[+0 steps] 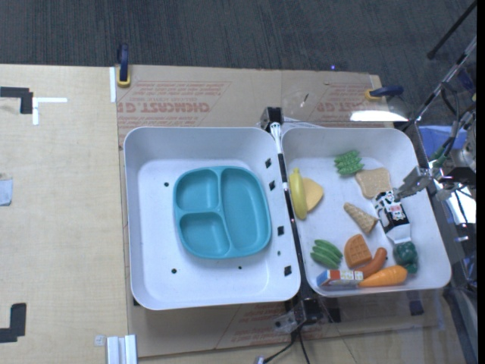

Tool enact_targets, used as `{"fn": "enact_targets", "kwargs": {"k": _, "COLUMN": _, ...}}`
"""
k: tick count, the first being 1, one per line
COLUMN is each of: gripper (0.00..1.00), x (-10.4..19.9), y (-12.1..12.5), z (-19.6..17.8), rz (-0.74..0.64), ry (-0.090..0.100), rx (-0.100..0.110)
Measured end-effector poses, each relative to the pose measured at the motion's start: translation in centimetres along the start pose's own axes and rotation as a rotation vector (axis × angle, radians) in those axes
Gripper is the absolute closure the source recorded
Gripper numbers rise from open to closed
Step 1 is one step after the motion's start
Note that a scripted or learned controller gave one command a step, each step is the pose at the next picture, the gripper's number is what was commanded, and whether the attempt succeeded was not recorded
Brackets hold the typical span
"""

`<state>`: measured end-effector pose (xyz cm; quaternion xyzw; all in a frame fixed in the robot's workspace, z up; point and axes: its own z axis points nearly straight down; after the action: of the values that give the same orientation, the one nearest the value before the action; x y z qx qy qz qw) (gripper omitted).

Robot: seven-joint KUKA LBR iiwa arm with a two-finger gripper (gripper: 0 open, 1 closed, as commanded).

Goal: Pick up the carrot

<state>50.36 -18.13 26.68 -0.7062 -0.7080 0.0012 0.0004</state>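
A pale wooden bench point(61, 226) bears cardboard sheeting point(227, 97) (printed), with two white bins point(144, 226) side by side.

Orange carrot point(383, 277), teal plate point(222, 211) (white bins point(148, 279))

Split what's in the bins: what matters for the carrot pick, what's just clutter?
Belongs to the job:
- carrot, at the right bin's near edge
- claw, over that bin's right side

Just lying about:
- blue divided plate in the left bin
- banana
- toast slice
- green pea pods
- broccoli
- sausage
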Motion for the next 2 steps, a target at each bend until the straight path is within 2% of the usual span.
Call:
{"fn": "enact_targets", "kwargs": {"k": 1, "gripper": 0.00, "x": 7.9, "y": 2.6, "z": 13.9, "rz": 0.140, "ry": 0.001, "rx": 0.003}}
{"fn": "enact_targets", "kwargs": {"k": 2, "gripper": 0.00, "x": 7.4, "y": 6.6, "z": 16.4, "rz": 0.537, "ry": 0.001, "rx": -0.012}}
